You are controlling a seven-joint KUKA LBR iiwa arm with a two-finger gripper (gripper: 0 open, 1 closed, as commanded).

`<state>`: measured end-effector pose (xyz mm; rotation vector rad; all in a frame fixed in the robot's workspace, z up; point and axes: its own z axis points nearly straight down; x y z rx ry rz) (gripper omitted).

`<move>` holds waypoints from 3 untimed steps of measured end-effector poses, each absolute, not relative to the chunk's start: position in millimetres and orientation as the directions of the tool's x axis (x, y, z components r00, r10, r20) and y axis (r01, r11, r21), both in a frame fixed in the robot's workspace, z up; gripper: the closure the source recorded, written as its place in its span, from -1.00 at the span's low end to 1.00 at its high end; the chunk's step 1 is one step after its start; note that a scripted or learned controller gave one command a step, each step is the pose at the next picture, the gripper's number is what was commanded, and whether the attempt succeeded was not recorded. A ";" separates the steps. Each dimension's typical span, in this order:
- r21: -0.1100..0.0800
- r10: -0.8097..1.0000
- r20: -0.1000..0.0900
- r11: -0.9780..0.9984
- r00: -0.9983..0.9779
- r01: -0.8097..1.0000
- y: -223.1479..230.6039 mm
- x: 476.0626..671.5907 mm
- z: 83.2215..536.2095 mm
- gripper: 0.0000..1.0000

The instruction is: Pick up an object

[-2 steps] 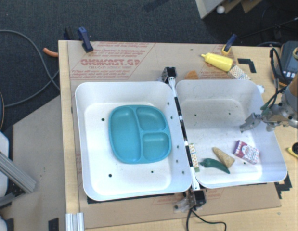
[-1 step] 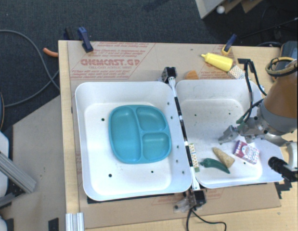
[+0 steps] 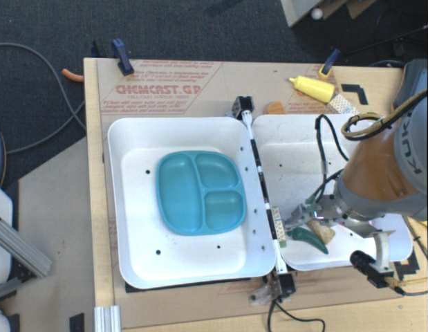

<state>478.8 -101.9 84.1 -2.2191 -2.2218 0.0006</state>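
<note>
- Green object, curved and dark, lies in the right bin near that bin's front left corner, touching a tan, rounded item just beside it.
- Gripper of the grey arm, which reaches in from the right with its orange band above the wrist, hangs low over the right bin, directly above the two items.
- Whether the fingers are open or closed cannot be told; the wrist and its fittings hide them, and nothing is seen held between them.
- Teal divided tray with three compartments sits in the middle of the left bin, well apart from the gripper.
- Yellow bottle-like item lies on the table behind the right bin, near a blue clamp at the table's far edge; a second blue clamp grips the far edge behind the left bin.
</note>
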 end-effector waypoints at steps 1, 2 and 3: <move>0.001 1.000 0.000 -0.001 0.001 1.000 -102.2 479.1 93.9 1.00; 0.001 1.000 -0.001 0.001 -0.001 1.000 -80.4 479.7 204.0 1.00; 0.001 1.000 -0.001 0.001 -0.001 1.000 -119.9 554.6 231.5 1.00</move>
